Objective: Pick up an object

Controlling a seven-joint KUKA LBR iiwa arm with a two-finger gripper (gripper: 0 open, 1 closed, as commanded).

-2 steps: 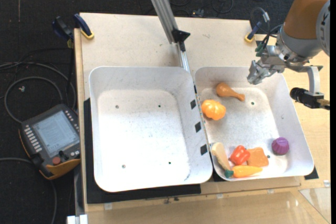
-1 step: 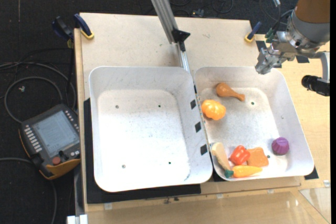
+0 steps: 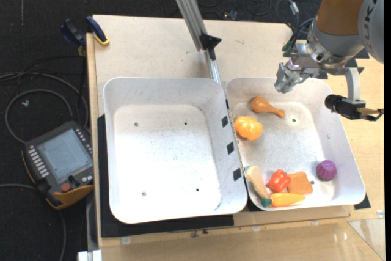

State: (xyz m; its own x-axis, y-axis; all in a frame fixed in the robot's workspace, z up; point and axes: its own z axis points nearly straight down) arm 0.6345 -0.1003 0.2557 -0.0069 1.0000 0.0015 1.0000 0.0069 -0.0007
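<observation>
My gripper (image 3: 285,83) hangs over the far rim of the right bin (image 3: 339,131), above and to the right of a brown drumstick-shaped toy (image 3: 266,106). Nothing shows between its fingers. A yellow-orange pumpkin toy (image 3: 248,128) lies near the bin's left wall. At the bin's near end lie a red pepper (image 3: 278,180), an orange block (image 3: 300,183), a carrot (image 3: 286,199) and a pale wedge (image 3: 257,181). A purple round toy (image 3: 326,170) sits near the right wall.
The left bin (image 3: 122,101) stands beside the right one, with a slanted metal rail (image 3: 186,0) rising from between them. A yellow-and-blue clamp (image 3: 96,30) sits at the bench's far left corner. A teach pendant (image 3: 58,159) lies on the floor at left.
</observation>
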